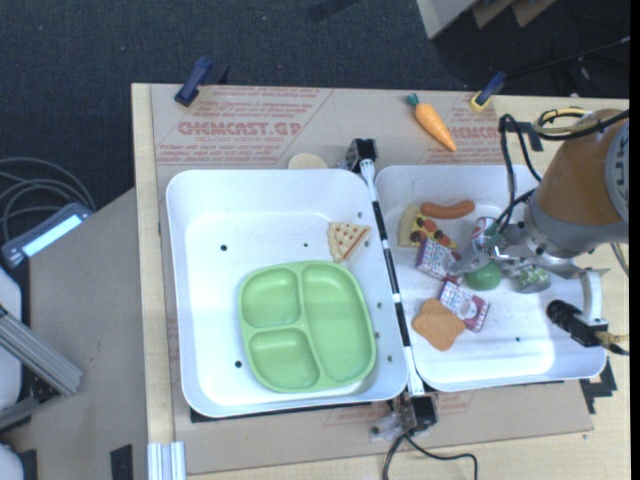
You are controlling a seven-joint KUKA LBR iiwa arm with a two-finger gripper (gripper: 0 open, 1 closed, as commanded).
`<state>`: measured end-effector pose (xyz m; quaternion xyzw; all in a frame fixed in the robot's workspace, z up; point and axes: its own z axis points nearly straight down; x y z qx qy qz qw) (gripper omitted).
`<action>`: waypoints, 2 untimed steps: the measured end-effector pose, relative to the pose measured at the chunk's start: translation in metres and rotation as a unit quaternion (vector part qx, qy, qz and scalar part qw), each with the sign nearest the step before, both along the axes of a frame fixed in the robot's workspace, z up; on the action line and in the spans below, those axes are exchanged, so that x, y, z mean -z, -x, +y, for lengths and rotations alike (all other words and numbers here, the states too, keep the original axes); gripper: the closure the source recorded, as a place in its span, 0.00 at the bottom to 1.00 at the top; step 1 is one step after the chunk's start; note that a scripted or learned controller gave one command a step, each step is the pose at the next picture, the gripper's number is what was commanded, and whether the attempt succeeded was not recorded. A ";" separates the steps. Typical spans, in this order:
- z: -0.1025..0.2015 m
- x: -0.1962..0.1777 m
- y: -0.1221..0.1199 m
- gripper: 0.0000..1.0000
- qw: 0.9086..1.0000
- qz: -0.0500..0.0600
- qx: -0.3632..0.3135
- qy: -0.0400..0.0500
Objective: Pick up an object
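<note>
The arm (pixel 585 193) reaches in from the right over the right bin (pixel 500 368), and its gripper (pixel 487 253) sits low among the toy food there, just above a small green piece (pixel 483 277); whether it is open or closed I cannot tell. Nearby in that bin lie a sausage (pixel 447 209), a pizza slice (pixel 413 226), two small packets (pixel 436 257) and an orange cookie (pixel 439 325). The left bin (pixel 200 268) holds a green divided plate (pixel 304 325) and a waffle wedge (pixel 346 238), and a carrot (pixel 435 123) lies on the bench at the far side.
</note>
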<state>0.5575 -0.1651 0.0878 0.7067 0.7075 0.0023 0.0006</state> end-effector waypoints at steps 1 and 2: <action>-0.001 -0.009 0.000 1.00 1.000 -0.001 0.000 0.002; 0.058 0.001 -0.082 1.00 1.000 0.000 0.000 0.001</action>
